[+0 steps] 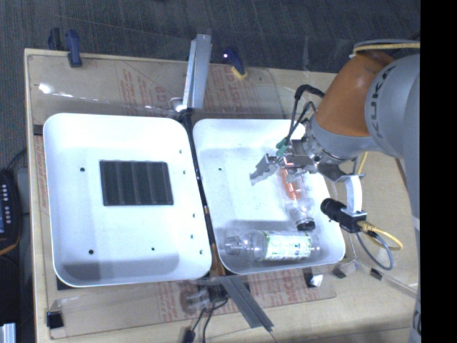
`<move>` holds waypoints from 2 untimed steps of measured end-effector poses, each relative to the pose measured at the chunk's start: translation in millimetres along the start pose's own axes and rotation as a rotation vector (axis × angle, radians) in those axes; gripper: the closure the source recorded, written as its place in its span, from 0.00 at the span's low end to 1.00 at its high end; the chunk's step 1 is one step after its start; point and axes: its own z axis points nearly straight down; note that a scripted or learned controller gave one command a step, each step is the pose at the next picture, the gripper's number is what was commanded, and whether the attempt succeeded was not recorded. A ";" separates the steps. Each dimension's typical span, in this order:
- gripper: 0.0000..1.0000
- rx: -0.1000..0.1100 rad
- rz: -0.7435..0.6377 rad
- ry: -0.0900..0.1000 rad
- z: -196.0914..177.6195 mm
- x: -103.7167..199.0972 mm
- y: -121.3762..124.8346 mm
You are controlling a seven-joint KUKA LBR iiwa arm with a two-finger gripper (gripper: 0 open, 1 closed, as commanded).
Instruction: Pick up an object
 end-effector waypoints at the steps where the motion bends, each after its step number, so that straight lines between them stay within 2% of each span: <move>1: 0.00 -0.005 -0.021 -0.001 -11.1 -38.7 14.2; 2: 0.00 -0.005 -0.051 -0.002 14.6 -37.9 34.6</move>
